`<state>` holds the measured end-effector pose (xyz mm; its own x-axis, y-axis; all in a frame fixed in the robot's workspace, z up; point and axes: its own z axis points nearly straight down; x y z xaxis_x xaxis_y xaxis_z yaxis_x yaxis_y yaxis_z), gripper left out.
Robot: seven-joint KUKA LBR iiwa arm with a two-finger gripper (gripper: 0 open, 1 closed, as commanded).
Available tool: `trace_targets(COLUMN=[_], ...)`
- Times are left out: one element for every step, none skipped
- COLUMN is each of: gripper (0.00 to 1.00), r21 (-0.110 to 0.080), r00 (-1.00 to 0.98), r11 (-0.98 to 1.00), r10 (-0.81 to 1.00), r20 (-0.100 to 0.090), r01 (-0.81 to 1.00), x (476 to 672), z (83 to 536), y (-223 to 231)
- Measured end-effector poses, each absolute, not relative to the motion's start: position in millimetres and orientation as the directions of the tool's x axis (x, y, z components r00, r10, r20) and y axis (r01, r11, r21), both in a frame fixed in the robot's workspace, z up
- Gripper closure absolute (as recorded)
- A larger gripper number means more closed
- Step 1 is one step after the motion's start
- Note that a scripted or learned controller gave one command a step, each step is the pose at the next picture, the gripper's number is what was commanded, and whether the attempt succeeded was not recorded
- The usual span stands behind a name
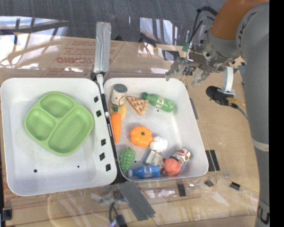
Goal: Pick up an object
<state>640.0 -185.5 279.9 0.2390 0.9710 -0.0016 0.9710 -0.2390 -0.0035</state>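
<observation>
A: Nearest the lower edge of the frame, the right bin holds a blue bottle, a red ball-like toy and a small can, all crowded together. Poor first targets.

B: Mid-bin, the orange pumpkin sits with free space around most of it; the green bottle higher up also lies apart.

A: And the gripper?

B: It hangs at the upper right, over the bin's far rim, fingers spread, pinching nothing. The arm should descend straight over an isolated piece, fingers astride its narrow side.
</observation>
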Motion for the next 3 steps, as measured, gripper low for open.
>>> trace_targets(gripper=[0.00,0.00,1.00], r21=[-0.007,-0.005,-0.005], r00=[0.031,-0.084,-0.088], r11=[-0.031,0.084,0.088], r10=[1.000,0.996,0.996], r20=[0.001,0.002,0.001], r01=[0.999,0.996,0.996], x=[593.0,503.7,503.7], z=[125.8,90.8,100.0], y=[-161.8,-120.5,-121.0])
